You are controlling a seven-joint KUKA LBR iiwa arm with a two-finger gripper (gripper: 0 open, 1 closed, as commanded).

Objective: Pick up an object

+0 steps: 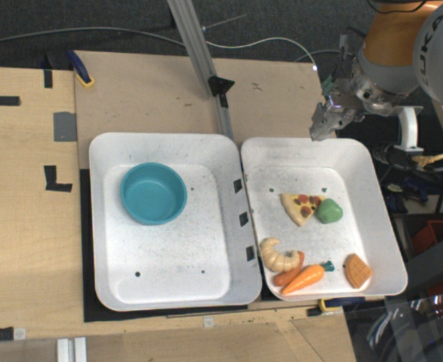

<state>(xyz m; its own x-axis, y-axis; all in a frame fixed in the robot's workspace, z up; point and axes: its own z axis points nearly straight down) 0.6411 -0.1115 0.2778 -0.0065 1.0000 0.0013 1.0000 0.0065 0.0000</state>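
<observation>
The right bin point(357, 164) holds a pizza slice point(299, 207) touching a green round piece point(329, 211). Toward the bin's front lie a pale croissant point(278, 256), an orange carrot point(304, 278) and a small waffle-like biscuit point(357, 270). My gripper point(323, 125) hangs above the back rim of the right bin, well behind the food and apart from it. Nothing shows between its dark fingers, and their spacing is unclear.
A teal bowl point(154, 193) sits in the left bin point(168, 277). A grey metal post point(198, 47) slants across the bench behind the bins. Cables run along the back, and dark gear crowds the right side.
</observation>
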